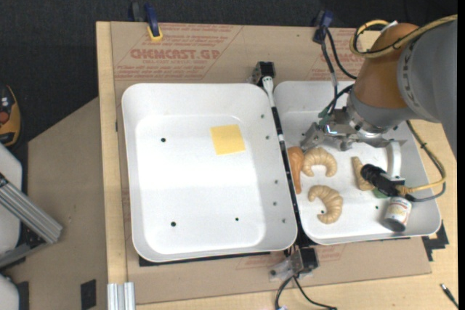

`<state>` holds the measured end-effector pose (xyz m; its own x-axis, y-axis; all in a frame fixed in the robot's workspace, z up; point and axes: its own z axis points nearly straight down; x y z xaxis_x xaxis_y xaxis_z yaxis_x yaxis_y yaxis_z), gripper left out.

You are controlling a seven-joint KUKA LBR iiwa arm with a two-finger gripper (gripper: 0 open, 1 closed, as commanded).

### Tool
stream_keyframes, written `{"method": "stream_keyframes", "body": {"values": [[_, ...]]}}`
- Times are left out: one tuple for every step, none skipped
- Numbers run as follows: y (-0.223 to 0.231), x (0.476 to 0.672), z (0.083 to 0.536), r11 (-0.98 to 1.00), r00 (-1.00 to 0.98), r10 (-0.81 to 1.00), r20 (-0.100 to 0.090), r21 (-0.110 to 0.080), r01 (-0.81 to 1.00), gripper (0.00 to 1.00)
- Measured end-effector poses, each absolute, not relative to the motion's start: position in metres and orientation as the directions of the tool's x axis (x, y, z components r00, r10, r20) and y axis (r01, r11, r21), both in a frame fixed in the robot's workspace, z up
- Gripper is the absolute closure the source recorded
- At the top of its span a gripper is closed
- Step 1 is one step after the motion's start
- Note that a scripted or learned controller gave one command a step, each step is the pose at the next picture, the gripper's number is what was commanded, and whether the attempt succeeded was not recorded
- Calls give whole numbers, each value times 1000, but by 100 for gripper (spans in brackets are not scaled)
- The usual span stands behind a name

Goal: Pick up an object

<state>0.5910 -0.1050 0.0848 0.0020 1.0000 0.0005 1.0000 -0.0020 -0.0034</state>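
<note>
The gripper (pixel 330 133) hangs low over the right bin (pixel 429 218); whether it is parted or closed cannot be told. The upper croissant (pixel 320 162) lies just below and slightly left of it, curved, long axis roughly left-right. A second croissant (pixel 327 202) sits farther below. An orange strip (pixel 295 165) lies left of the upper croissant. Likely target: the upper croissant, needing a short descent.
</note>
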Motion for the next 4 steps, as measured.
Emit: {"method": "stream_keyframes", "body": {"values": [[-43,619,192,8,-8,1000,1,13,1000,0],[-88,614,270,-3,3,1000,-4,12,1000,0],[34,590,204,12,-12,1000,6,-9,1000,0],[91,595,291,8,-8,1000,3,11,1000,0]]}}
